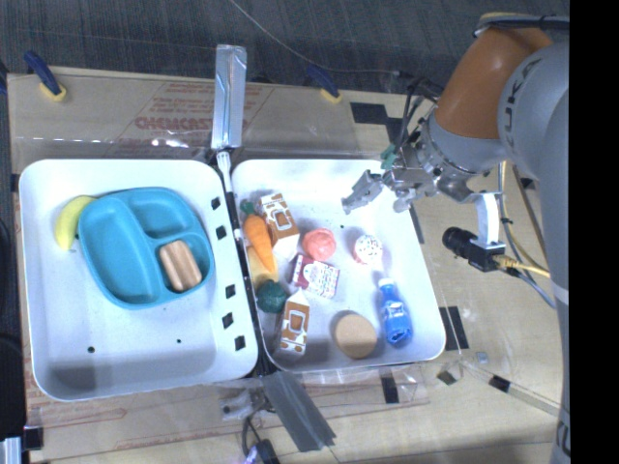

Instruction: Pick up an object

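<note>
Camera view shows the task as barely begun: nothing is gripped and nothing is lifted. The gripper is seen hovering above the upper right part of the right bin, with its fingers slightly parted and nothing between them. All candidate objects are taken relative to that gripper. The white and pink ball is found just below it, the red ball below and to its left, and the blue bottle further below. The carrot is placed well to its left, against the bin's left wall. A descent, a closing and a lift are judged to remain.
</note>
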You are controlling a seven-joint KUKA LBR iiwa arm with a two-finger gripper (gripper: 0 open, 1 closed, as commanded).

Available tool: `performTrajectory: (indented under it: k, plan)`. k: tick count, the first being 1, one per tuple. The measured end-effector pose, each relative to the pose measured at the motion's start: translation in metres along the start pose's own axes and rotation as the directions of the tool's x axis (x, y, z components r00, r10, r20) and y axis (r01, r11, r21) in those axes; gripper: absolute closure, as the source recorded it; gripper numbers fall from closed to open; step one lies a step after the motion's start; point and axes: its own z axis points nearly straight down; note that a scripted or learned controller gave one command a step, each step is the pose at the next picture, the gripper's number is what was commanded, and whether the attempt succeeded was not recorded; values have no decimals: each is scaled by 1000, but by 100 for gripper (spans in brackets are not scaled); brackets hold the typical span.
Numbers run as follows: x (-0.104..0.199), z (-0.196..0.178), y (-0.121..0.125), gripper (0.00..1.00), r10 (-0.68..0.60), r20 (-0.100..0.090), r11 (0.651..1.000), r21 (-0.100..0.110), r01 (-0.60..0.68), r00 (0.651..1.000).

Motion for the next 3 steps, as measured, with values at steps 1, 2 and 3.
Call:
performTrajectory:
  k: [1,2,3]
  plan:
    - [1,133,-60,0,-133,0,991,-3,133,991]
    - [-36,132,-7,0,181,1,983,-3,-181,983]
    - [33,105,40,0,-169,1,986,-5,169,986]
